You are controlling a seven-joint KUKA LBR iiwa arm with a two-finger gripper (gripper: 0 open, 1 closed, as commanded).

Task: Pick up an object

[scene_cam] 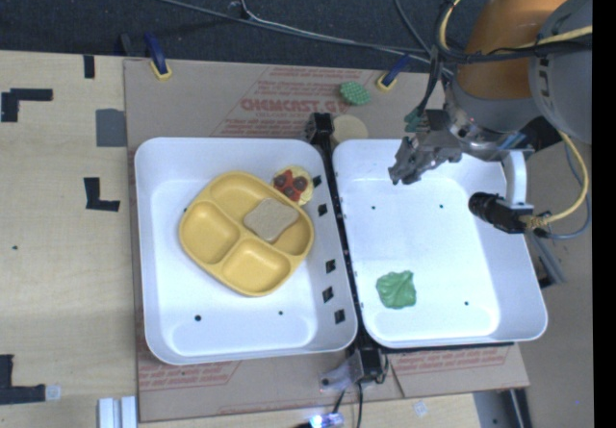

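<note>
On the worktop (58, 224) we see the left bin (164, 320) first, holding a yellow divided plate (231, 243) with a tan slice of bread (269, 218) in one compartment and a small red and dark piece (292, 184) just beside the plate's upper right edge. In the right bin (481, 320) a green leafy object (396, 289) lies near the front wall (nothing touches it). The end effector (412, 166) hangs over that bin's rear left part, well apart from the green object; its fingers look close together and hold nothing we can make out.
</note>
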